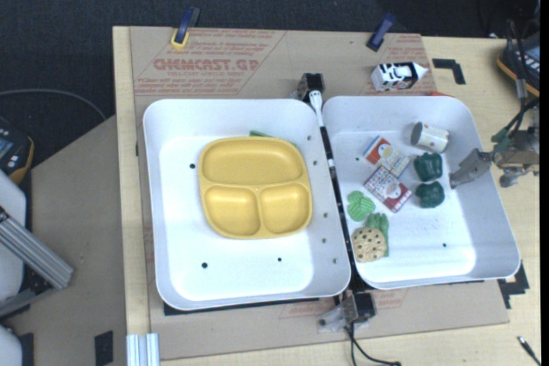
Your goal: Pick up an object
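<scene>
The right bin (446,257) holds several small items. A white cup (429,135) lies on its side near the far right. Two dark green pieces (428,165) (430,195) sit just below it. A red-and-white box (377,150) and a red-and-white carton (388,184) lie near the bin's middle. A light green leaf (360,204) and a chocolate-chip cookie (370,244) rest by the left wall. My gripper (470,168) hangs at the bin's right rim, right of the dark green pieces and apart from them, with nothing seen in it.
The left bin (171,270) carries a yellow divided plate (255,186), with a green sliver (262,134) at its far edge. A black-and-white patterned object (399,75) lies on the board behind the right bin. Clamps (182,28) (380,33) hold the board's far edge.
</scene>
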You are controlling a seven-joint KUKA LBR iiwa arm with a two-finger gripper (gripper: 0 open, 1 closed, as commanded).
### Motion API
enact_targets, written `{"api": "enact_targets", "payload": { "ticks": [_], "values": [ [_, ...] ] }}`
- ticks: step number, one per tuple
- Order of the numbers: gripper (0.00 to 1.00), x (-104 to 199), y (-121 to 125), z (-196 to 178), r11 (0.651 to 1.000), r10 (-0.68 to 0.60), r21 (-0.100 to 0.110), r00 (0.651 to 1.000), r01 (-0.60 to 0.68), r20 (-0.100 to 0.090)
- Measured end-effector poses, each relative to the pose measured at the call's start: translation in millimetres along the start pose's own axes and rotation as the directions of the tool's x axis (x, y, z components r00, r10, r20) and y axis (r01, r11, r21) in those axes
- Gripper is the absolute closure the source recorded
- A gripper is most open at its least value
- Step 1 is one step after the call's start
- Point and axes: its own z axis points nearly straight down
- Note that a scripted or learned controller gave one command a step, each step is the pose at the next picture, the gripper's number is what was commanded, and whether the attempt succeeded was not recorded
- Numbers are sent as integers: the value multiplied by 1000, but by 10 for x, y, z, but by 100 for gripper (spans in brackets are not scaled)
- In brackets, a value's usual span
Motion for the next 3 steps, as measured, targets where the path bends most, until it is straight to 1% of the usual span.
{"api": "enact_targets", "payload": {
  "ticks": [1,2,3],
  "values": [
    [0,4,26,-61,1000,-4,-12,1000,4,4],
    [0,-6,4,572,1000,-3,-6,1000,3,1],
    [0,13,29,1003,1000,-4,-8,1000,4,1]
  ]
}}
